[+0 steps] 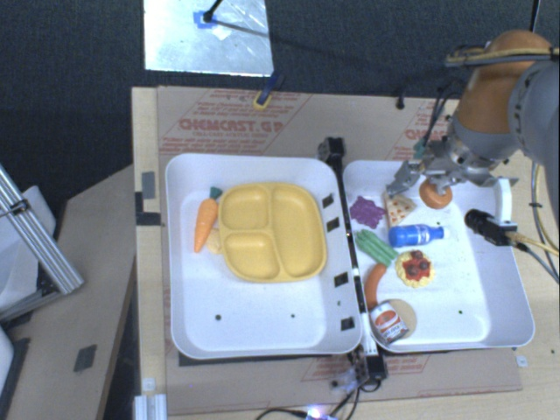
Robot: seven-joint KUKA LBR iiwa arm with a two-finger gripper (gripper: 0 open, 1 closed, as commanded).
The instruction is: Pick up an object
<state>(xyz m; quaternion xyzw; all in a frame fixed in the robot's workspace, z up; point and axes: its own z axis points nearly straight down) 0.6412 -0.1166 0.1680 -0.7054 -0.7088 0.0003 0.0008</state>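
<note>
Left white shallow plastic bin (184, 261): a small orange toy carrot with a green top (205, 222) lies against the left edge of a yellow three-compartment plastic plate (267, 231). The carrot's long axis runs nearly up and down the view, green end toward the far wall, tip toward the near side. The plate is smooth, rounded-square and glossy.

Right white shallow plastic bin (503, 309), working rightward: a purple knobbly grape-like piece (367, 210) near the dividing wall; a green flat pod-shaped piece (375, 246) lying diagonally; an orange-red sausage-shaped piece (374, 283) below it; a round can-like item with a red label (390, 321) at the near edge. A tan speckled cracker-like wedge (399, 208) sits beside the purple piece. A blue plastic bottle with a white cap (416, 234) lies on its side, long axis across the view, cap pointing right. Below it is a yellow round piece topped with red (416, 269).

A round orange ball-like object (435, 194) rests on the bin floor at the far side, directly under the metal two-finger gripper (430, 178). Whether the fingers are closed on it or released cannot be told; no grasp is confirmed.
</note>
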